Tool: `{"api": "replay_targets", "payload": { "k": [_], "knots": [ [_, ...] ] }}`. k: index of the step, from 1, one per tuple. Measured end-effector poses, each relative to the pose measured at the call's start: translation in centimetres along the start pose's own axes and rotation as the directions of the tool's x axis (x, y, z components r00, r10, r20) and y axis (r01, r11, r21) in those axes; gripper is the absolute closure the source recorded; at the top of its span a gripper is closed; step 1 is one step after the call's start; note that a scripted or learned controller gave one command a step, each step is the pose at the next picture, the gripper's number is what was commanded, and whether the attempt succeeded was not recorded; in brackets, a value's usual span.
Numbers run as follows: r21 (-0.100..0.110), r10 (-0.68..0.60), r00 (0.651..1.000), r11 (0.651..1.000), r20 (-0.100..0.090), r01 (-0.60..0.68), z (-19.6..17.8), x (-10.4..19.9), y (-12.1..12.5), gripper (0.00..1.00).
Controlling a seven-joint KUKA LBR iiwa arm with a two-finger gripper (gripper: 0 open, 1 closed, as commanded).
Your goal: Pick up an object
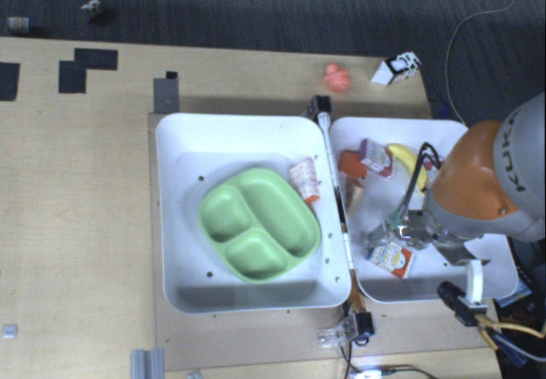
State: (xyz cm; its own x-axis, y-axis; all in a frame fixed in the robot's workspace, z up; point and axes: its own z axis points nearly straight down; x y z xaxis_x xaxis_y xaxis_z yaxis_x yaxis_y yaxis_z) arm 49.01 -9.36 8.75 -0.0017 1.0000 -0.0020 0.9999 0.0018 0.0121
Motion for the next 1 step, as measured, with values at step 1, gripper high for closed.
{"api": "replay_targets", "payload": {
  "k": [1],
  "knots": [
    [-0.007,-0.001,1.0,1.0,0.001,0.001,-1.14,0.01,0.26,1.0]
  ]
}}
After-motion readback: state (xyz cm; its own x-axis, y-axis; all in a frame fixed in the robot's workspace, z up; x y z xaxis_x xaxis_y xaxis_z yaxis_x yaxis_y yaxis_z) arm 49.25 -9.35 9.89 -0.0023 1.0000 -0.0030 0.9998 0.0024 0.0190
